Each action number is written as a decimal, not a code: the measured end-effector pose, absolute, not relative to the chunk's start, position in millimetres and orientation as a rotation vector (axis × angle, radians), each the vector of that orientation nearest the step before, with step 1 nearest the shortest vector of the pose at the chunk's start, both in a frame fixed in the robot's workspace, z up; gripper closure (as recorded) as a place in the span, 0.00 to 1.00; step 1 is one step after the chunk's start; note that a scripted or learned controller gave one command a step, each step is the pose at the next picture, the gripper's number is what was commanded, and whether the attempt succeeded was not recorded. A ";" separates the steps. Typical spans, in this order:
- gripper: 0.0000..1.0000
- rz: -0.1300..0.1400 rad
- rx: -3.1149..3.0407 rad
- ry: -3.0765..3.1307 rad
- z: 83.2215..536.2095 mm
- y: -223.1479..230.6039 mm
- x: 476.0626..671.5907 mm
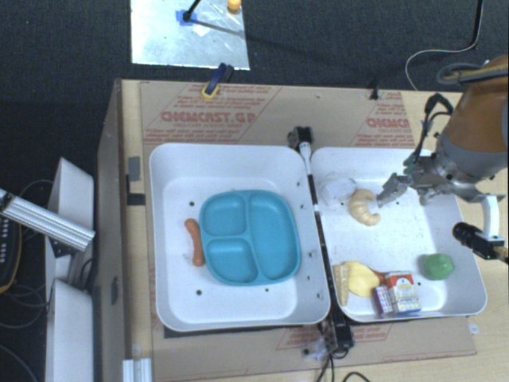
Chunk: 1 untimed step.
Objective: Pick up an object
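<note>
Croissant [364,207] lying in right bin [461,293] at centre right of frame, gripper [387,191] positioned just beside it, finger state cannot be told.

A pale tan croissant [364,206] lies curved on the right bin's [469,289] floor, near its left wall.

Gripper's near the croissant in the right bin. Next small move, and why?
Probably ease the gripper slightly left and down over the tan croissant-shaped toy. Its fingertip sits just beside the toy's right end, nothing shows between the fingers, and that toy lies apart from the other items.
</note>
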<state>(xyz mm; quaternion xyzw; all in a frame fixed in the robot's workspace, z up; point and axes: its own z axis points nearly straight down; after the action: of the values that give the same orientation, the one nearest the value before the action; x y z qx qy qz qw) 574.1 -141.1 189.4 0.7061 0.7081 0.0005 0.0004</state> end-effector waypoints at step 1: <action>0.00 0.000 2.217 2.226 132.2 -113.1 581.3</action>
<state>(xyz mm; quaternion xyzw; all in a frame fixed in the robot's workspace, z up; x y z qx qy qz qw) 581.3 -113.1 132.2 0.7057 0.7085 0.0000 -0.0003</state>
